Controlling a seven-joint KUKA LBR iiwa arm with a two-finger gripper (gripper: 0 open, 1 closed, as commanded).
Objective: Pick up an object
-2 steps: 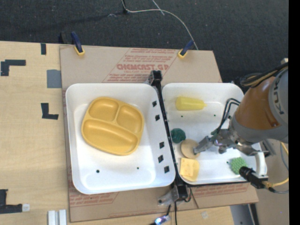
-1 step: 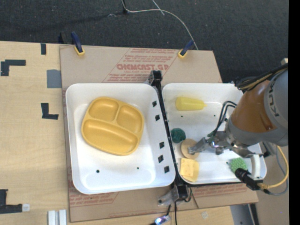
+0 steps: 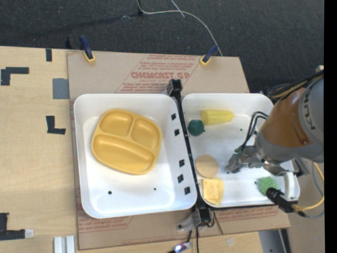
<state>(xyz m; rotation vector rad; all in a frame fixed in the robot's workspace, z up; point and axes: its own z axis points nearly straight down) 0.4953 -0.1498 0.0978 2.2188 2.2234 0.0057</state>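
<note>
Right, step: approach phase; grey arm with orange band (image 3: 287,125) is over the right white bin (image 3: 231,98), nothing lifted yet.
Gripper: two-finger gripper (image 3: 236,163) low at bin centre, lower right of frame; spread or pressed together, cannot tell.
Nearest target: tan round disc (image 3: 206,166), just left of gripper.
Next move: likely shift left, descend, grip.
Right bin count: one yellow cone-shaped piece (image 3: 216,117), one dark green ball (image 3: 196,127), one pale yellow wedge (image 3: 213,190), one green bristly piece (image 3: 266,183), one disc.
Left white bin (image 3: 84,157): one yellow plastic compartment plate (image 3: 126,140).
</note>
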